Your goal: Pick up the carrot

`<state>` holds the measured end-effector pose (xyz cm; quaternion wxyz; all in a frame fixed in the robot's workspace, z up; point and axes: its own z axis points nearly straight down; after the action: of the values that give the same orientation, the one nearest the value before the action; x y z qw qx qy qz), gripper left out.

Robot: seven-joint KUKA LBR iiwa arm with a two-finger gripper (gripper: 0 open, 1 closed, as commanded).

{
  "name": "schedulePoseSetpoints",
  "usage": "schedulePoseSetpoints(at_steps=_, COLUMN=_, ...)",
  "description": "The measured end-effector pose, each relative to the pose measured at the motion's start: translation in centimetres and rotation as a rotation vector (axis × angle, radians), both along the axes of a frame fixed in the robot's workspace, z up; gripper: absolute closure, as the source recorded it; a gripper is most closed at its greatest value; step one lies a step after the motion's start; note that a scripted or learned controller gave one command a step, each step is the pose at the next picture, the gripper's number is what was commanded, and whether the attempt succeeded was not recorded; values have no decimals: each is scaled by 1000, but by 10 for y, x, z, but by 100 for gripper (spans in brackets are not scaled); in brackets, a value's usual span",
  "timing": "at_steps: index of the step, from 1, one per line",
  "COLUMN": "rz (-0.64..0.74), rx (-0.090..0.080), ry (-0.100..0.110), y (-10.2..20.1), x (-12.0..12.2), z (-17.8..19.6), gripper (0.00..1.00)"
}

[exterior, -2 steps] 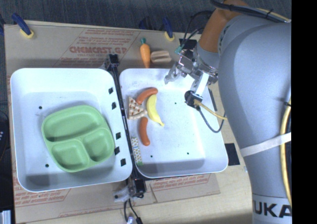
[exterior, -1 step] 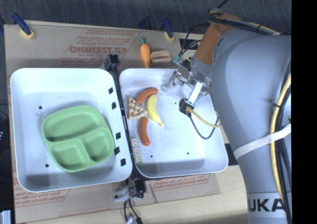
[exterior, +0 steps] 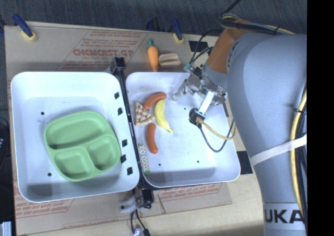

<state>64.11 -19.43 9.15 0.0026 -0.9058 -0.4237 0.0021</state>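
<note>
Carrot [exterior: 152, 57] on worktop [exterior: 78, 52] above right bin [exterior: 209, 167], upper centre; hand [exterior: 183, 91] nearby, grip state unclear.

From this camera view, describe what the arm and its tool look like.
The arm is bulky, smooth and grey, with an orange band above the wrist. White letters "UKA" mark its lower part. The tool is a small metal assembly with black parts. A yellowish cable loops below it, and dark cables run above the arm.
</note>
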Motion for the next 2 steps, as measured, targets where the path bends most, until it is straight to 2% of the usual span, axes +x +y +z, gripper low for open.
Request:
schedulePoseSetpoints(at_steps=1, rz=236, rx=3, ry=1, y=10, x=3, z=0, gripper=0)
schedulePoseSetpoints(at_steps=2, rz=241, rx=4, ry=4, y=11, x=3, z=10, gripper=100)
